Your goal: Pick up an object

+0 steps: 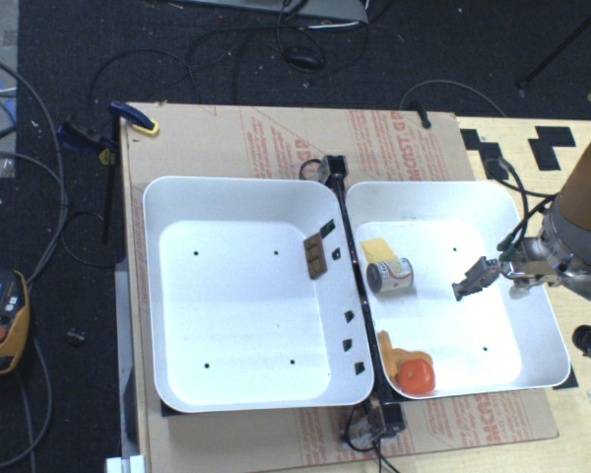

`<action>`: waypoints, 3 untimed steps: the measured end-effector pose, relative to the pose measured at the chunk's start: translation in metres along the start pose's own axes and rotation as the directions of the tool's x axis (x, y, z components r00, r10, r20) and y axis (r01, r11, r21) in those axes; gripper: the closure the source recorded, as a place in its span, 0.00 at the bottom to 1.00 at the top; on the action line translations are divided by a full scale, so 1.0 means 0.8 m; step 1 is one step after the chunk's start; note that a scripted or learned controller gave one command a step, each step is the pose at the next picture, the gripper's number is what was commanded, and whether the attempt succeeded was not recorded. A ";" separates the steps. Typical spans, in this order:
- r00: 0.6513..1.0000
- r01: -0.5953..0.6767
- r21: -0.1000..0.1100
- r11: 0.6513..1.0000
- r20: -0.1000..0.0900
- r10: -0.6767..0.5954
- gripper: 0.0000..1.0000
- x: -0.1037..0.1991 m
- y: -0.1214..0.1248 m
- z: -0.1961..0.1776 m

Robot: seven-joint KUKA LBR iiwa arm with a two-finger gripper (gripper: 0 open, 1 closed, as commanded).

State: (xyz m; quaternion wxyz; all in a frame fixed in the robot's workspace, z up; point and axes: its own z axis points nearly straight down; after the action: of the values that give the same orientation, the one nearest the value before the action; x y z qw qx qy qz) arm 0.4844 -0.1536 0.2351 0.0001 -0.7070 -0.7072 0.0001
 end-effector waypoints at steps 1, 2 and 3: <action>1.000 0.000 0.000 1.000 0.000 0.000 0.00 0.000 0.000 0.000; 1.000 0.000 0.000 1.000 0.000 0.000 0.00 0.000 0.000 0.000; 1.000 -0.023 -0.007 1.000 0.000 0.023 0.00 0.030 -0.008 -0.107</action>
State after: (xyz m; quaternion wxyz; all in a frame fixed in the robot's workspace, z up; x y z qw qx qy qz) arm 0.4780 -0.1294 0.3206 -0.0026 -0.7152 -0.6989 -0.0024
